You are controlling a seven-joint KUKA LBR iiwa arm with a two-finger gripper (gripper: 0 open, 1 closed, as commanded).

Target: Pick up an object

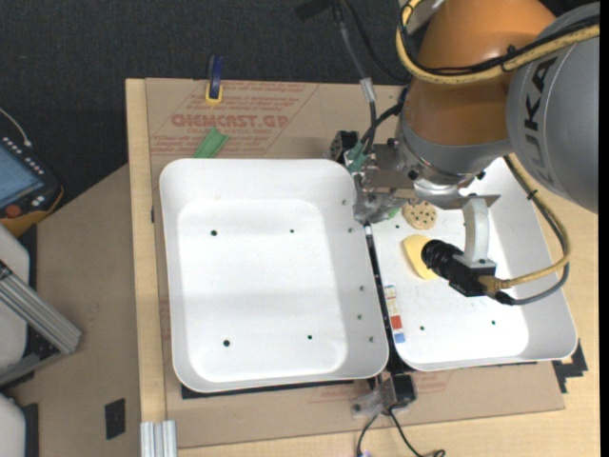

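Observation:
My gripper [373, 206] hangs low over the far left corner of the right bin [495, 341], close to the wall shared with the left bin. Just to its right, a round tan disc with dark holes [420, 216] lies on the bin floor. A pale yellow lump [413, 255] rests a little nearer the camera, partly covered by the robot's own parts. A small greenish bit [384, 213] shows right at the gripper; I cannot tell whether it is held. The big orange and grey wrist hides the bin's far part.
The left bin [190, 284] is a shallow white tray beside the right one. A small white strip with red and blue marks [395, 317] lies at the right bin's left edge. On the cardboard behind lie a green strip [209, 144] and a blue and yellow clamp [215, 82].

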